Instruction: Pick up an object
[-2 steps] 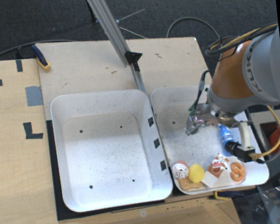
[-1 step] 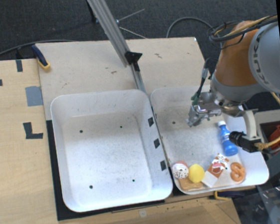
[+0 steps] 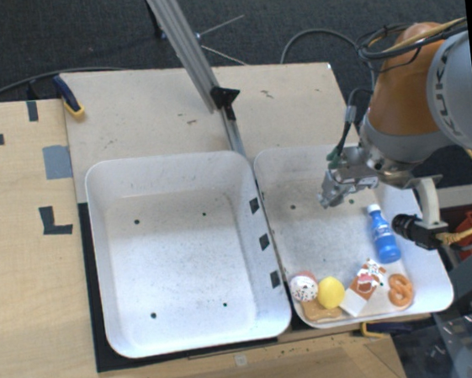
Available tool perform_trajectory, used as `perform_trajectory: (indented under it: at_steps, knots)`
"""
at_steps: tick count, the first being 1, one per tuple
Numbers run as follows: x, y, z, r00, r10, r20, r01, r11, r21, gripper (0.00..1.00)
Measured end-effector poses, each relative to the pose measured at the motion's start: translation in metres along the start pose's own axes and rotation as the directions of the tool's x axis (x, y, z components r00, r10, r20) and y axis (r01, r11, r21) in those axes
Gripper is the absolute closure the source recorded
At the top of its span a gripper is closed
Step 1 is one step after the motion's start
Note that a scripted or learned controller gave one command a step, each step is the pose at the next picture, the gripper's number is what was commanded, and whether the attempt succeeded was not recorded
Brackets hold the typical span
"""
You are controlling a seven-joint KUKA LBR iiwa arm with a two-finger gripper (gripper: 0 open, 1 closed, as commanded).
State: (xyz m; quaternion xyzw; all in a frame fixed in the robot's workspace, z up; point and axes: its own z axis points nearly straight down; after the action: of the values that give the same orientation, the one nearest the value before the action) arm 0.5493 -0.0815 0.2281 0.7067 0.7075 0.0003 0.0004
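Arm (image 3: 416, 95) reaches in from right, over right bin (image 3: 302, 176). Gripper (image 3: 335, 195) hangs above bin's middle, nothing visible between fingers; open or clenched, cannot tell. Bottle (image 3: 382, 233), blue with white cap, lies just right of gripper, apart from it. Along bin's near edge, row of small objects: speckled ball (image 3: 304, 287), yellow ball (image 3: 331, 291), red-white toy (image 3: 368, 278), orange pretzel shape (image 3: 400, 290). Left bin (image 3: 111, 240) beside it.
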Motion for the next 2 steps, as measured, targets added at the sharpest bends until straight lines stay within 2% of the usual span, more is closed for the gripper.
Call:
perform_trajectory:
  at_steps: [1,2]
  knots:
    - [0.054,0.006,0.010,1.000,-0.005,-0.001,0.005,1.000,0.004,1.00]
    - [0.115,0.002,0.003,1.000,-0.007,-0.002,0.007,1.000,0.002,1.00]
